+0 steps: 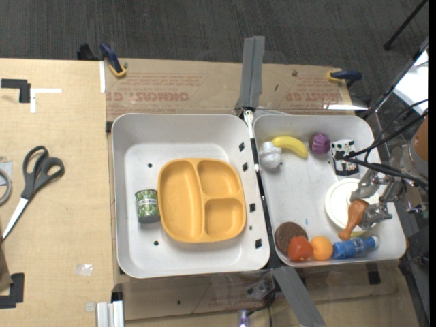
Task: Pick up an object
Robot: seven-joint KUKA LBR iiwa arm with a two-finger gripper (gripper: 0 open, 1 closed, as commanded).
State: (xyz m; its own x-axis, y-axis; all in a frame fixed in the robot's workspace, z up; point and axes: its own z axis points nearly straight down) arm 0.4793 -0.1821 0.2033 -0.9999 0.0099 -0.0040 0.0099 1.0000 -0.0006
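My gripper (372, 199) hangs low over the right side of the right bin (306, 189), reaching in from the right. It is directly beside an orange-brown toy drumstick (352, 219) that leans across the edge of a small white plate (338, 203). The drumstick's thick end touches or lies just under the gripper's metal parts. Also in this bin are a banana (289, 146), a purple item (319, 142), a white round item (270, 157), a black-and-white block (342, 152), a brown disc (287, 233), a red tomato (299, 248), an orange (321, 248) and a blue bottle (354, 246).
The left bin (129, 203) holds a yellow divided plate (201, 199) and a green can (146, 205). Scissors (33, 177) lie on the bench at the far left. Black cables (371, 161) run across the right bin's back right corner toward the arm.
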